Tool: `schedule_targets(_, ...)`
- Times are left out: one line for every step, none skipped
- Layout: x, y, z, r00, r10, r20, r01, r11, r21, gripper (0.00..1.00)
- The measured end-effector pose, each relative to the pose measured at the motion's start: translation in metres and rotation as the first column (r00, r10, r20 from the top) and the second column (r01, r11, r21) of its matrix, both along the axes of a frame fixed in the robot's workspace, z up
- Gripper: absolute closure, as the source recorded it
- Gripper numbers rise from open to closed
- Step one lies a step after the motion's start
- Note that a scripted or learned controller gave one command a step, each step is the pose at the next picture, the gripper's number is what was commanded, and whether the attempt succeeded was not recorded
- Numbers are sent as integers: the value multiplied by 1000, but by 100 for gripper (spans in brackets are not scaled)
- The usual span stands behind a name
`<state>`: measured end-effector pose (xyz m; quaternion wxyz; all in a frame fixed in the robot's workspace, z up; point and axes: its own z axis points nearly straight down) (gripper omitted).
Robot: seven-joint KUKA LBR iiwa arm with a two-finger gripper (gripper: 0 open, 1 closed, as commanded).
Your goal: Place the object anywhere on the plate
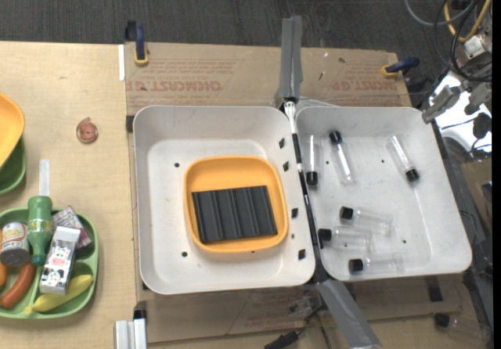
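On bench: white bins, orange plate, clear vials.

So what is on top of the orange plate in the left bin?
A dark ribbed rectangular block lies flat on the orange plate, covering most of its centre. The plate surface beneath the block is hidden.

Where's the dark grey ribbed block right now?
The dark grey ribbed block lies flat on the orange square plate in the left white bin, across the divider from the clear black-capped tubes.
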<state>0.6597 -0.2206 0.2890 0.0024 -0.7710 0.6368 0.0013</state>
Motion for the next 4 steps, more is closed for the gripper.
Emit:
schedule_targets(-8, 18, -25, 943, 332, 1, -332, 943, 0, 0)
schedule_targets(0, 10, -40, 754, 657, 3, -657, 754, -4, 0)
schedule_targets(0, 4, 14, 628, 778, 4, -778, 628, -4, 0)
schedule_targets(0, 4, 0, 378, 926, 4, -926, 378, -6, 0)
